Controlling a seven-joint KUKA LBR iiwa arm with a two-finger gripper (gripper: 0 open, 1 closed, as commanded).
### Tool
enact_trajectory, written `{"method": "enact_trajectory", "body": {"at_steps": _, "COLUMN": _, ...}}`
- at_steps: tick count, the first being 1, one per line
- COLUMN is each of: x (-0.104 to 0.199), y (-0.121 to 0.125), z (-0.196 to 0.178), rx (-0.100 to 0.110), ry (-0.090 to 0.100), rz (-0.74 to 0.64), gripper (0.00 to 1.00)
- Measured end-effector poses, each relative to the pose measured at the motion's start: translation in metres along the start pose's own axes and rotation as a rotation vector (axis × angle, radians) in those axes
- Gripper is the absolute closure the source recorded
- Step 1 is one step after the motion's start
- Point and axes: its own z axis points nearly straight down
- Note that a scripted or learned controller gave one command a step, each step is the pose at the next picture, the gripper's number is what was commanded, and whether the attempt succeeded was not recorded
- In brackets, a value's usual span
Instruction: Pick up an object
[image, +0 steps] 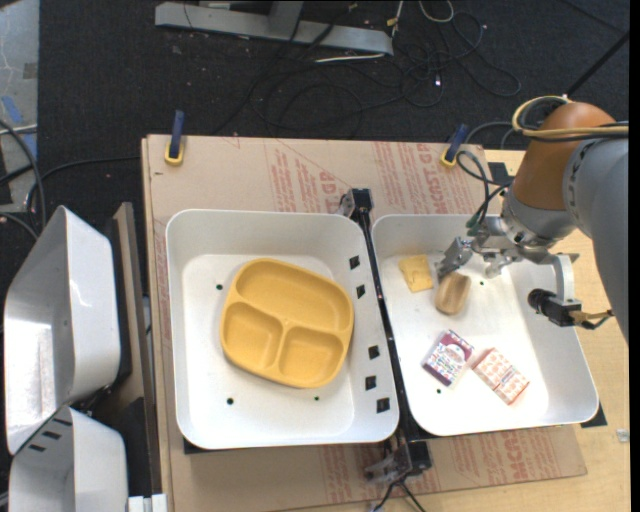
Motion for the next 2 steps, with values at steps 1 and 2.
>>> {"method": "enact_trajectory", "body": {"at_steps": 1, "x": 0.0, "y": 0.002, "z": -0.015, "rx": -0.007, "ry": -0.002, "rz": -0.001, "gripper": 1.0}}
{"method": "enact_trajectory", "body": {"at_steps": 2, "x": -0.001, "y": 0.002, "z": -0.079, "rx": -0.008, "ry": -0.002, "rz": 0.0, "gripper": 1.0}}
